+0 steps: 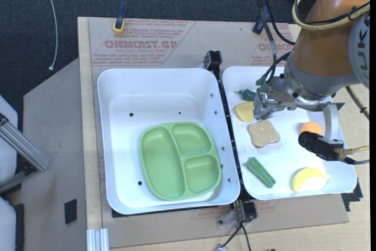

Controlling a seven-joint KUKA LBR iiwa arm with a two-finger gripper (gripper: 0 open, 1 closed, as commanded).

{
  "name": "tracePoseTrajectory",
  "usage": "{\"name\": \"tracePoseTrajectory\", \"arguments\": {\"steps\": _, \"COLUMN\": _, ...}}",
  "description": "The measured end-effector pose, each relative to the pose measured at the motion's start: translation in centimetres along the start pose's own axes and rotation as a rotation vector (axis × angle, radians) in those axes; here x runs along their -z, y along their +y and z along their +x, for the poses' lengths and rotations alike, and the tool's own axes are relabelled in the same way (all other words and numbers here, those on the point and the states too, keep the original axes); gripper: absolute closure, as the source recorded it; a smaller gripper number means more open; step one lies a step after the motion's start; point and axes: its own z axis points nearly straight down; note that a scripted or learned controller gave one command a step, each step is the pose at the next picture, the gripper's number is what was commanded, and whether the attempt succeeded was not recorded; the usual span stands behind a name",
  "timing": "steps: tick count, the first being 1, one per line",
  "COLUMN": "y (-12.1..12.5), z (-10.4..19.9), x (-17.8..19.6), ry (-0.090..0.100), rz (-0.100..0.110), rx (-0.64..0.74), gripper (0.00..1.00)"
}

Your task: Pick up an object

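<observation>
My gripper (265,112) hangs low over the back left part of the right bin (346,185). Just below it lies a tan slice of toast (264,134). A pale yellow piece (243,111) sits right beside the gripper on its left. A small dark green thing (247,93) lies behind that, near the bin's back wall. An orange ball (311,127) shows to the right, partly hidden by the wrist. Nothing can be seen held in the gripper.
A green stick (259,172) and a yellow lemon-like piece (309,179) lie near the right bin's front edge. The left bin (117,91) holds a green divided plate (178,159). The arm's bulky orange and grey body covers the right bin's back right corner.
</observation>
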Motion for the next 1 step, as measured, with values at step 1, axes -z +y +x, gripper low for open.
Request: {"name": "tracePoseTrajectory", "arguments": {"steps": 1, "y": 0.99, "z": 5.41, "x": -2.16, "ry": 0.001, "rz": 0.003, "rx": 0.004, "gripper": 1.00}}
